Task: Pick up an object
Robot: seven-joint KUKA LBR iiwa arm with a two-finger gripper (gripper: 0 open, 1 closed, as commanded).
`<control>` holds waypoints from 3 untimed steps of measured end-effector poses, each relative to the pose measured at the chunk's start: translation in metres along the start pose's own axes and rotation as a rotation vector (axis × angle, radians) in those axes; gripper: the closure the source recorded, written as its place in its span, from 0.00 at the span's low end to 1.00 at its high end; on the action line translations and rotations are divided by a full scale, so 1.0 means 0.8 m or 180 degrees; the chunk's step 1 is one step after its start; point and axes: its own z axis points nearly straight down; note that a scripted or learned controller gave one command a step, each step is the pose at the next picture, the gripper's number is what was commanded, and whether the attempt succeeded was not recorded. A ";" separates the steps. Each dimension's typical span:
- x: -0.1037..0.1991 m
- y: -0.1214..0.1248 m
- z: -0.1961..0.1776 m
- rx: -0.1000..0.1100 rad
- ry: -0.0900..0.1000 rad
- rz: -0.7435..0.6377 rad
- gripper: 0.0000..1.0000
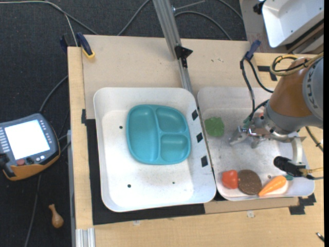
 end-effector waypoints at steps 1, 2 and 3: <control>0.000 0.003 -0.017 -0.0024 -0.0006 -0.0001 1.00; 0.005 0.006 -0.097 -0.0018 -0.0004 -0.0005 1.00; 0.007 0.003 -0.177 -0.0022 -0.0006 -0.0006 1.00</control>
